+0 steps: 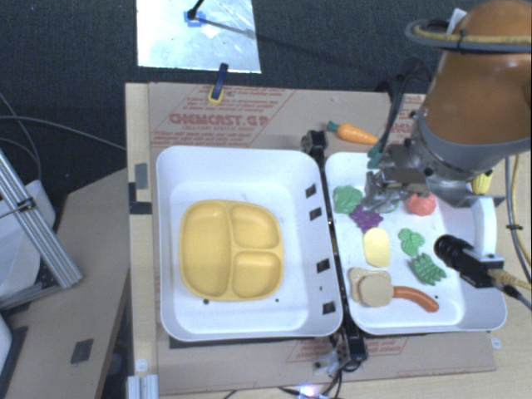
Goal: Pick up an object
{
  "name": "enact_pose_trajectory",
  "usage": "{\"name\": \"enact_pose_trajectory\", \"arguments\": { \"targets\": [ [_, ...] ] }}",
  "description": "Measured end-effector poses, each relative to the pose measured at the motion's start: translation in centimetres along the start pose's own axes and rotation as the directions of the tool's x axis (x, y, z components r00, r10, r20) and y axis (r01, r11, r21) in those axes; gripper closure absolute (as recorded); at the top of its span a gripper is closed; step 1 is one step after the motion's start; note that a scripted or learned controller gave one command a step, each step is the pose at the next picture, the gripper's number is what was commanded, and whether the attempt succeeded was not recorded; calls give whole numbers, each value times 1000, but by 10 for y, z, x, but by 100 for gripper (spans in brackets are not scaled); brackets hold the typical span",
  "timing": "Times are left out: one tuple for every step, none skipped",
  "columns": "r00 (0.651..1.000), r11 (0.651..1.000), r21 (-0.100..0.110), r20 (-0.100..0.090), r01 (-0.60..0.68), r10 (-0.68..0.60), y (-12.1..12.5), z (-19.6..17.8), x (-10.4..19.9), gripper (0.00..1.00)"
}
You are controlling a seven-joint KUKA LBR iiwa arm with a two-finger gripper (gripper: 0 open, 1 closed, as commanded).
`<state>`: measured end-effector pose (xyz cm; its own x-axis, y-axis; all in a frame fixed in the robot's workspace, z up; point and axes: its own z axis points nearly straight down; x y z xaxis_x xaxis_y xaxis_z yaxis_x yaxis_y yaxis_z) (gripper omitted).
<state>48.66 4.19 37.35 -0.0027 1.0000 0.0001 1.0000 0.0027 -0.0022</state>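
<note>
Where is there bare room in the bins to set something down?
Left white bin: bare floor between its far wall and the yellow three-compartment plastic plate. Right white bin is crowded: the pincer hangs by purple toy grapes, a pale yellow oval toy and an orange toy sausage below.

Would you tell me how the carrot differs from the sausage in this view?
The carrot lies on the cardboard behind the right bin; the sausage lies inside that bin. The carrot is orange with a green top; the sausage is redder, with no green. The carrot tapers; the sausage keeps even thickness. Both are long toy foods lying flat.
</note>
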Motion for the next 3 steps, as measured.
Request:
{"name": "enact_pose_trajectory", "arguments": {
  "targets": [
    [1000, 1000, -24, -4, 4, -4, 0, -171, 10, 100],
    [1000, 1000, 7, 0, 12, -12, -2, -54, 123, 100],
    [1000, 1000, -7, -2, 8, -8, 1, -72, 116, 100]
  ]
}}
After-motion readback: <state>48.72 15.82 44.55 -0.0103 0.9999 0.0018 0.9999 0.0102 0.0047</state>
